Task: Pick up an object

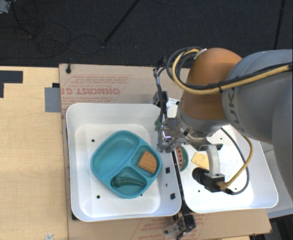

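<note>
A teal divided plate [117, 154] lies in the left white bin [78, 159]. A tan waffle-patterned square [147, 161] rests in the plate's right compartment, and a dark teal curved piece [127, 182] lies in its front compartment. In the right bin [259, 189] I see a yellow wedge [200, 159] and a green round item [184, 159], partly hidden by the arm. My gripper [175, 153] hangs low over the wall between the two bins, just left of the green item and right of the plate.
The arm's orange band [211, 76] and grey body cover the back of the right bin. A black cabled unit [209, 180] sits below the wrist. Brown cardboard [101, 86] lies behind the bins, with the wooden bench [21, 159] to the left.
</note>
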{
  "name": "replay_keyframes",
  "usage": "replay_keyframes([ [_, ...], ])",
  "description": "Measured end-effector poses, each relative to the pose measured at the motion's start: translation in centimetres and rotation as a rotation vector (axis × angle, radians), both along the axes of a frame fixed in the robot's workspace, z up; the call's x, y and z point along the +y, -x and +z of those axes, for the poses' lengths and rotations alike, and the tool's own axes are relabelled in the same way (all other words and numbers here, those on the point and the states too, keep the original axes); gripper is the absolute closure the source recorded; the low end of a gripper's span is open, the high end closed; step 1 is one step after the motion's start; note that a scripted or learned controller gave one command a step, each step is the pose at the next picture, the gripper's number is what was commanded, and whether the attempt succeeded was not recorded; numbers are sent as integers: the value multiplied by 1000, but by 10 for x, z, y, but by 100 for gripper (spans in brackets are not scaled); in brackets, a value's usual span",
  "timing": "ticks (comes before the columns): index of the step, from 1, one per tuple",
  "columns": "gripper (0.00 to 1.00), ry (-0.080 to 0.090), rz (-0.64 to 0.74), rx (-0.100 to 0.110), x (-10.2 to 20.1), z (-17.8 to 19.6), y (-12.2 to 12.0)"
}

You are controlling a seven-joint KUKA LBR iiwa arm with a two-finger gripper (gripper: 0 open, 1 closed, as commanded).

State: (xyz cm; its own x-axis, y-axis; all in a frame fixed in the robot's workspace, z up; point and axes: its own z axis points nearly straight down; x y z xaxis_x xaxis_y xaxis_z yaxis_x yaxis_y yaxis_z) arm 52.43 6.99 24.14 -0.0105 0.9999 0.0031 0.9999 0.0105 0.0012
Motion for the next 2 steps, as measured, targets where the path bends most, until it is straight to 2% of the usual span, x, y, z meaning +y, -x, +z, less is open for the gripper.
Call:
replay_keyframes([
  [1, 100, 4, -12, 14, -17, -50, 52],
  [2, 100, 3, -6, 4, 39, -55, 17],
])
